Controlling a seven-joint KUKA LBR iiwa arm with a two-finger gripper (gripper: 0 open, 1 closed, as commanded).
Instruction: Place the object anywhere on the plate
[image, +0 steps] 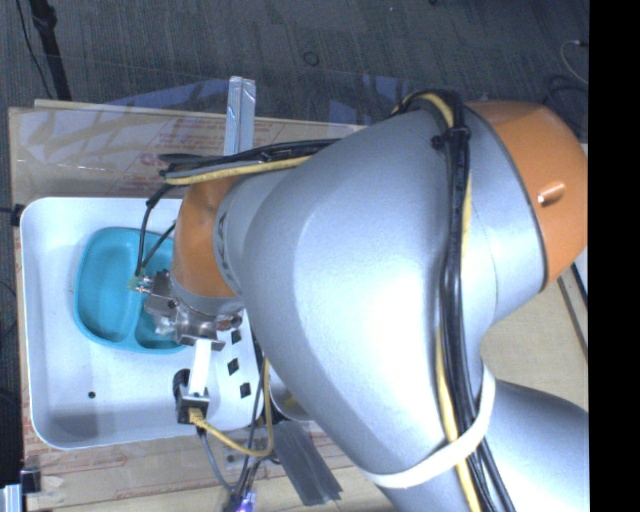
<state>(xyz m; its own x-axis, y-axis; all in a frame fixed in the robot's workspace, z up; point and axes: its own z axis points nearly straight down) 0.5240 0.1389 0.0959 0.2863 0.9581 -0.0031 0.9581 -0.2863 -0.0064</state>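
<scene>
A blue plate (108, 285) lies in the left part of the left white bin (40, 400). My gripper (152, 292) hangs over the plate's right edge, reaching down from the orange-banded wrist. The bulk of the grey arm (380, 300) covers the right side of the plate and most of the bench behind it.
A small dark speck (92, 394) sits on the bin floor near the front left. Bare white floor shows in front of the plate. A metal post (241, 110) stands at the back of the wooden bench (90, 140).
</scene>
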